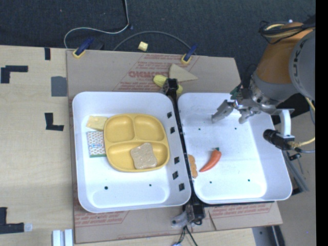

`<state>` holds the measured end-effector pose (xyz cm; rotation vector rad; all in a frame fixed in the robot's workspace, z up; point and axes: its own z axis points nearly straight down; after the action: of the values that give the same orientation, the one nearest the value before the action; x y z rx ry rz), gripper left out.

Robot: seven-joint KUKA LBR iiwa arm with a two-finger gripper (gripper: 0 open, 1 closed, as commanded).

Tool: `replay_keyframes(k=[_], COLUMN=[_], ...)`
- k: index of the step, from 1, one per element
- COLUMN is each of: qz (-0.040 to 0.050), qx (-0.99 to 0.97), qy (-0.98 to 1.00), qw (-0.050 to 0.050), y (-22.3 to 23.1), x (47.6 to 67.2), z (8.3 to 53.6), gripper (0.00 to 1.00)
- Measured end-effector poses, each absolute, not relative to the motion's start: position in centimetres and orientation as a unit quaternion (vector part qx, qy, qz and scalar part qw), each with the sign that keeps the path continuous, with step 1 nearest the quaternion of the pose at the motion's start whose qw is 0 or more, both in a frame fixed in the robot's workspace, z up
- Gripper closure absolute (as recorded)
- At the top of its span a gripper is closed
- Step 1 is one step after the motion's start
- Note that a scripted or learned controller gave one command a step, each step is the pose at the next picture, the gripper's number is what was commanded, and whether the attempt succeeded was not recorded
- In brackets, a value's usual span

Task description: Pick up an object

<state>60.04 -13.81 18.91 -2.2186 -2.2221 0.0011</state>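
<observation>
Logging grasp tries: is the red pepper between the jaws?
No; the red pepper lies on the right bin floor, apart from the gripper above it.

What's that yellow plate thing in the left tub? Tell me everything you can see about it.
The yellow tray is a divided dish that looks like smooth plastic, with rounded corners and three compartments: two across its far side and one long one along its near side. It lies flat, right way up, near the middle of the left bin. A tan slice of toast rests in the long near compartment. At its left edge, a pale yellow piece and a small patterned packet sit against it.
</observation>
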Motion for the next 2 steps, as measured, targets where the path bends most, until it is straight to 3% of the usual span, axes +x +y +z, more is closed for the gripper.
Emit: replay_keyframes(k=[1, 2], qz=[0.0001, -0.0020], qx=[-0.707, -0.707], qy=[-0.707, -0.707], qw=[-0.002, -0.005], y=[-14.2, -12.5], x=[56.7, 52.3], z=[8.1, 8.8], gripper=[0.00, 0.00])
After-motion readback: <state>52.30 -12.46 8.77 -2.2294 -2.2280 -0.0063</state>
